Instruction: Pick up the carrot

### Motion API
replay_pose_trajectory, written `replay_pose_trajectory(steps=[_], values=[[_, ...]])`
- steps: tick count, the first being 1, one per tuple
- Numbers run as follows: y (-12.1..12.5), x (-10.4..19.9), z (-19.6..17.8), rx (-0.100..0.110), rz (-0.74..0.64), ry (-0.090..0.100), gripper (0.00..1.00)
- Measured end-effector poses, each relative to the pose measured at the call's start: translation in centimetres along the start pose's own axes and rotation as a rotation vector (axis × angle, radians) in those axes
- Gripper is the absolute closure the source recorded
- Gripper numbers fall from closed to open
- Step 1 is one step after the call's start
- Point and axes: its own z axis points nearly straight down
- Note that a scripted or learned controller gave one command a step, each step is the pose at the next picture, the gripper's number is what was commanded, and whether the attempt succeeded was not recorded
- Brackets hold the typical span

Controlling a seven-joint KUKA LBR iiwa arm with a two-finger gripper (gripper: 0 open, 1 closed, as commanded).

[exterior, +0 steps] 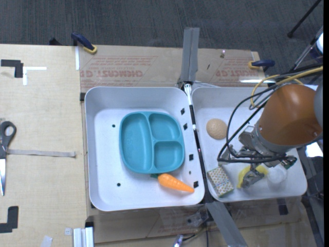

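Two white bins sit side by side on the worktop (pixel 41 117), over cardboard (pixel 128 66) printed with "CHEMICAL GR…", seen upside down. The left bin (pixel 95 153) holds a teal divided plate (pixel 151 142), and the carrot (pixel 175 183) lies just beside the plate's near edge, by the bin's front wall. Over the right bin (pixel 205 102), the end effector (pixel 250 179) hangs low near a yellow item (pixel 242 175); its grip I cannot tell. A tan egg-like ball (pixel 216 128) and a patterned small box (pixel 220 181) lie nearby.
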Motion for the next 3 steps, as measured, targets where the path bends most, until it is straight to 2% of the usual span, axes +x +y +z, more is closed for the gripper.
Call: replay_pose_trajectory(steps=[1, 2, 3], values=[[-9.0, 6.3, -0.1, 0.001, 0.223, 0.0, 0.0], [-4.7, 5.6, -0.7, 0.0, -0.098, 0.0, 0.0], [-7.8, -2.7, -6.0, 0.0, -0.371, -0.003, 0.0]])
